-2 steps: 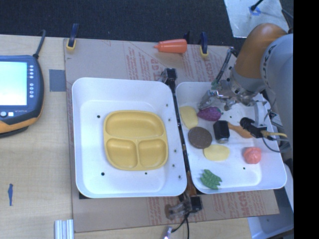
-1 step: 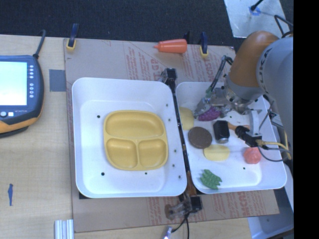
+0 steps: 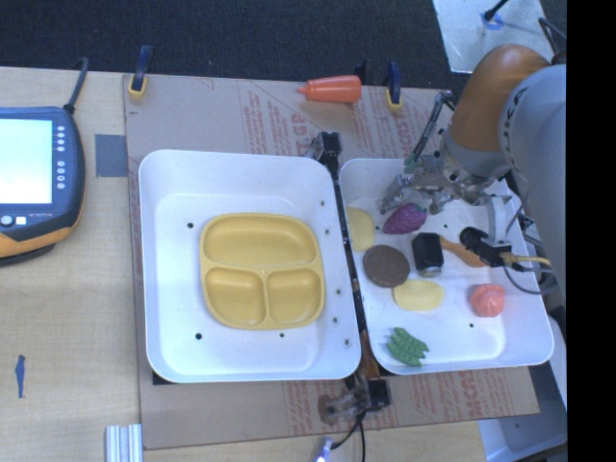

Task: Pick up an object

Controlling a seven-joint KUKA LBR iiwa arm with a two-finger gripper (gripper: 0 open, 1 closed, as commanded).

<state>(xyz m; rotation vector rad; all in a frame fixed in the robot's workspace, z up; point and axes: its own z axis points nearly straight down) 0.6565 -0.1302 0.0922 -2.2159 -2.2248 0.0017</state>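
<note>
- The grey arm with an orange band reaches in from the right, and its gripper (image 3: 416, 192) hangs over the far part of the right shallow white plastic bin (image 3: 525, 349).
- The metal fingers (image 3: 393, 200) look spread apart, with nothing clamped between them.
- A purple lumpy toy vegetable (image 3: 404, 219) lies just on the near side of the fingers, close under them; whether they touch cannot be told.
- Also in the right bin are a pale yellow rounded piece (image 3: 359, 227) against the left wall, a brown round disc (image 3: 385, 266), a yellow oval piece (image 3: 419, 296), a pinkish-red rounded toy fruit (image 3: 488, 300) near the right wall, and a green leafy toy (image 3: 407, 346) at the near edge.
- The left shallow white plastic bin (image 3: 164, 258) holds 1 yellow plastic tray with 3 compartments (image 3: 262, 269).
- An orange carrot-shaped toy (image 3: 332, 89) lies on the counter (image 3: 67, 354) beyond the bins.
- A grey screened handset with an orange edge (image 3: 29, 176) rests on the counter at far left.
</note>
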